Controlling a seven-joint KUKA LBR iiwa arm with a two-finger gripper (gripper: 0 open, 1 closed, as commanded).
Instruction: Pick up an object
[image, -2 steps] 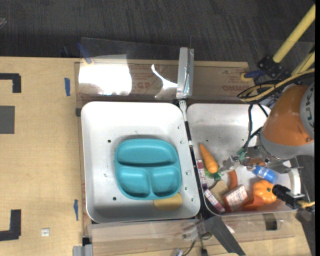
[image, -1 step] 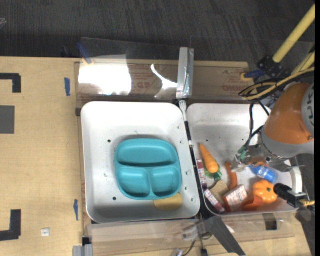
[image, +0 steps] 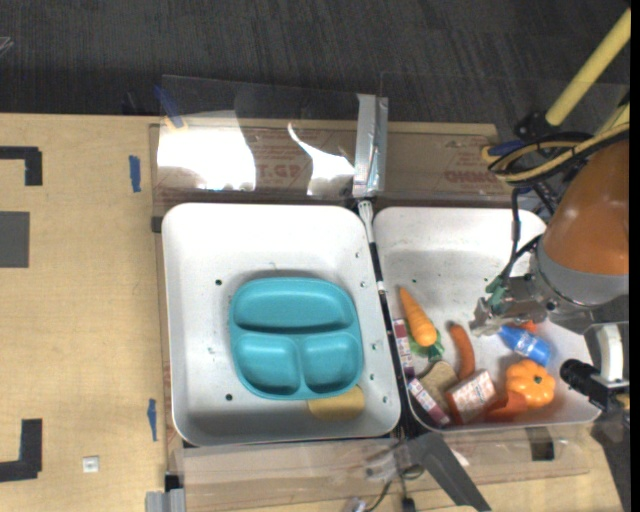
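The right bin (image: 440, 235) holds several small items. An orange carrot (image: 418, 318) lies near its left wall, and a red-brown sausage (image: 462, 348) lies just right of the carrot. A blue bottle (image: 527, 343) lies on its side, with an orange pepper (image: 530, 385) below it. A red and white packet (image: 470, 392) and a tan block (image: 437, 374) sit near the front wall. My gripper (image: 503, 306) hangs over the right half of this bin, just above and left of the blue bottle and to the right of the sausage. Nothing shows in its grasp.
The left bin (image: 190, 300) holds a teal divided plate (image: 295, 335) and a yellow sponge-like piece (image: 336, 403) at its front right. A thin wall (image: 380, 300) separates the bins. The orange and grey arm (image: 595, 235) covers the right bin's far right side.
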